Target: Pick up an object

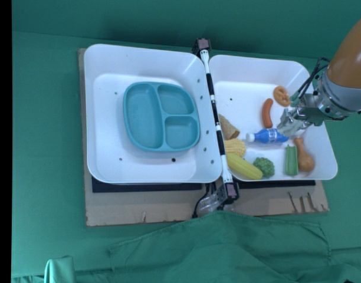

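The gripper [291, 124] hangs low in the right bin [251, 69], directly over the blue end of the small bottle [266, 137], which lies on its side among the toy food, likely the object being tried for; the left bin [104, 61] carries just a teal divided plate [161, 117]. I cannot tell how the gripper is set, since the wrist covers it; the arm is cut off at the right edge.

Teal three-compartment plastic plate [161, 116] lay in left white bin [104, 75]. Right white bin [245, 75] held blue plastic bottle [268, 137], yellow toy corn [244, 166] nearer, orange toy sausage [267, 112] behind the bottle.
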